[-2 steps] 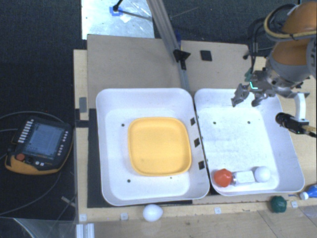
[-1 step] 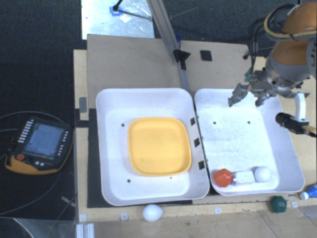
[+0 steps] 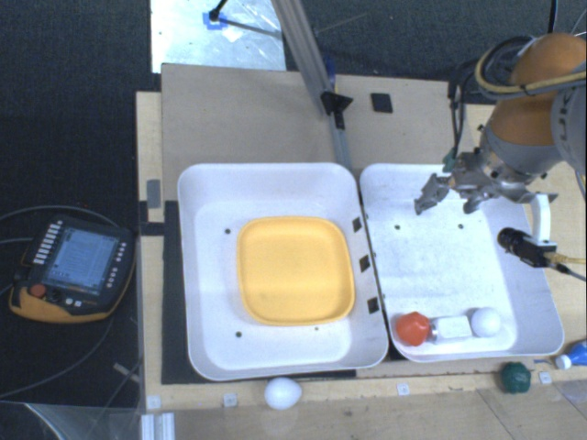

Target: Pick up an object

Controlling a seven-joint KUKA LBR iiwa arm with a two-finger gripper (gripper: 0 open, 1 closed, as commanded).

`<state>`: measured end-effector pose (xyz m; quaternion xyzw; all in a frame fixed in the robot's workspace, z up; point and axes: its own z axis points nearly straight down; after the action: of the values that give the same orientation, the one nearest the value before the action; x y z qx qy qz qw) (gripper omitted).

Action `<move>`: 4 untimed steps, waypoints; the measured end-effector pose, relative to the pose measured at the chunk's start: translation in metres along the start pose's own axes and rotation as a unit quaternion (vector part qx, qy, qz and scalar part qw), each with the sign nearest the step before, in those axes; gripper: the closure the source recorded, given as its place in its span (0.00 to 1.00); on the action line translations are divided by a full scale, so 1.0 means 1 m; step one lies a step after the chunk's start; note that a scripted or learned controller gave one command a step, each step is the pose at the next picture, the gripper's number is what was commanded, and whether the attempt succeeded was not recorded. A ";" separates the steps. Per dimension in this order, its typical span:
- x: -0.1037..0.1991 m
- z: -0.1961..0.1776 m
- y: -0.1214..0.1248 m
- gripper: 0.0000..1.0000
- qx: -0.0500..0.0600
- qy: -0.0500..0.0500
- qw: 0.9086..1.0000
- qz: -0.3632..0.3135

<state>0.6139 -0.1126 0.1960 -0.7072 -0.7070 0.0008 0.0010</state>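
My gripper [image 3: 449,200] hangs over the back of the right bin [image 3: 440,255], its two fingers spread apart with nothing between them. At the front of that bin lie a red-orange ball [image 3: 413,328], a small white block [image 3: 450,328] and a white ball [image 3: 485,321], side by side. The gripper is well behind them, near the bin's far wall. A square yellow plate [image 3: 295,269] rests in the middle of the left bin [image 3: 206,273].
A white egg-shaped thing [image 3: 282,392] lies on the bench in front of the left bin. A dark green ball [image 3: 515,377] sits off the right bin's front corner. A pendant controller [image 3: 69,273] rests on the floor at left. A slanted metal pole [image 3: 307,44] rises behind the bins.
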 end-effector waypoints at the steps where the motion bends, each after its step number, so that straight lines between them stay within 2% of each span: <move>1: 0.004 0.045 -0.007 0.00 0.000 0.000 1.000 0.000; 2: -0.005 0.095 -0.003 0.00 0.000 0.000 1.000 0.000; 3: -0.005 0.082 -0.001 1.00 -0.002 0.000 1.000 0.000; 4: -0.012 0.023 0.005 1.00 -0.004 -0.001 1.000 0.000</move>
<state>0.6189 -0.1244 0.1728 -0.7071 -0.7072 -0.0017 -0.0024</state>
